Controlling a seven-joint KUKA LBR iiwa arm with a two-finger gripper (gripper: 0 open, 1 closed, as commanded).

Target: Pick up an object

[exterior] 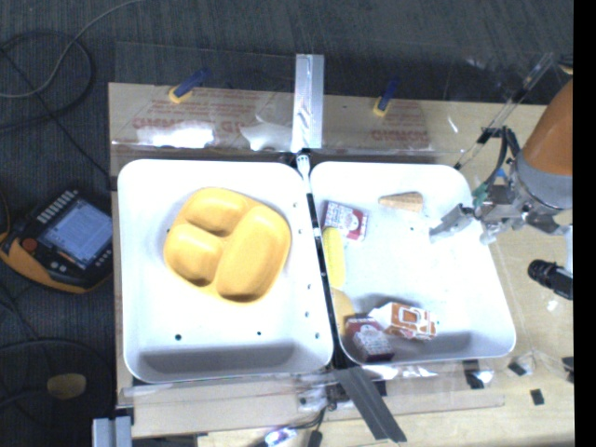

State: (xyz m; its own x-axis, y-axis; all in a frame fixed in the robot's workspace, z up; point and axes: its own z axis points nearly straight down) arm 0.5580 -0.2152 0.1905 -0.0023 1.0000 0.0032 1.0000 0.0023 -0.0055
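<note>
Nearest the camera, in the right bin (484, 287), a small orange-and-white carton (412, 320) and a dark red packet (370, 338) lie touching against the near wall, likely where they slid. A yellow stick (332, 254) lies along the divider between the bins, with a red-and-white packet (343, 219) just beside its far end. Farther back sits a tan wedge (401, 201), apart from the rest and probably the easiest pick. The left bin (140, 277) holds one big yellow cushion-like lump (226, 242). The hand (456, 220) hangs at the right bin's far right side with nothing visibly in it; I cannot tell how far apart it is set. The bench (535, 343) carries both bins.
</note>
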